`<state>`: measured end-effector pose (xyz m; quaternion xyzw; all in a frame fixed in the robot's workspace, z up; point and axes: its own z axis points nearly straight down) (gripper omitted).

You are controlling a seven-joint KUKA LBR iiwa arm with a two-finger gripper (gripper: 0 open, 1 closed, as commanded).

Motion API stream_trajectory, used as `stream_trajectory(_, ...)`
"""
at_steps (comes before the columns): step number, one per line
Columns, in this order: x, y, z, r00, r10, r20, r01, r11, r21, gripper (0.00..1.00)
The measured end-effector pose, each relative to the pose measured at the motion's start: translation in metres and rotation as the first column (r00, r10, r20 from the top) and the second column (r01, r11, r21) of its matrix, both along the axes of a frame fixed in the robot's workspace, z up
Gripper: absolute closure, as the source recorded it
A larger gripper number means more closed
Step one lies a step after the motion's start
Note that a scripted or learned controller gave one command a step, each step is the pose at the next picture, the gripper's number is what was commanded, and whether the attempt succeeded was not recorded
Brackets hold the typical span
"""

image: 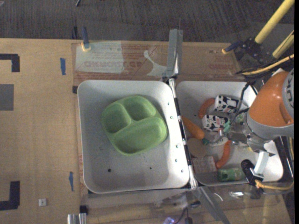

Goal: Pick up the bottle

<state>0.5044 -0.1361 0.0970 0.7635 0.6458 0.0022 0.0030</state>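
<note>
Hovering low in the right bin [275, 169], gripper [230, 133] among clutter; finger state impossible to tell. At nine o'clock, just beside: black-and-white cartons [216, 121] and orange carrots [193, 129]. At six o'clock, near the bin's front wall: green bottle [231, 174], lying on its side. Best approached by shifting toward six, straddling the bottle's short width, avoiding the carrot [224, 154] alongside.

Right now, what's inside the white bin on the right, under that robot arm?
The right bin holds a green bottle, carrots, two cow-patterned items and a pinkish block. The arm covers its right part, so anything beneath is hidden.
</note>
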Motion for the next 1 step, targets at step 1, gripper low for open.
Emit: stream_trajectory(1, -0.0226, 0.0058, 0.1211, 0.977, 0.212, -0.006, -0.212, 0.977, 0.001, 0.00)
